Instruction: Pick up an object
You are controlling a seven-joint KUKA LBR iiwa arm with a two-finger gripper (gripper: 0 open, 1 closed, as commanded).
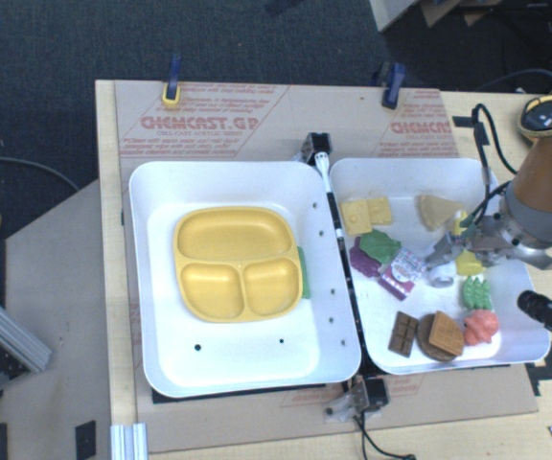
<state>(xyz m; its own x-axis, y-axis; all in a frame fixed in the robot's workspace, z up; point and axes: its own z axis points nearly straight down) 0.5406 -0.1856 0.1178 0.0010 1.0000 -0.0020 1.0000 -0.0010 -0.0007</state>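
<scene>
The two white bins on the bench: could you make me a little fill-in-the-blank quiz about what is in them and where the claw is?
1. The yellow divided plate lies in the ____ bin.
2. The plate has ____ compartments.
3. The claw is over the ____ bin.
4. The brown chocolate bar lies beside the ____.

Missing words: left; three; right; toast

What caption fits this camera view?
Arm's gripper low in the right bin among toy foods; yellow plate in the left bin.
</scene>
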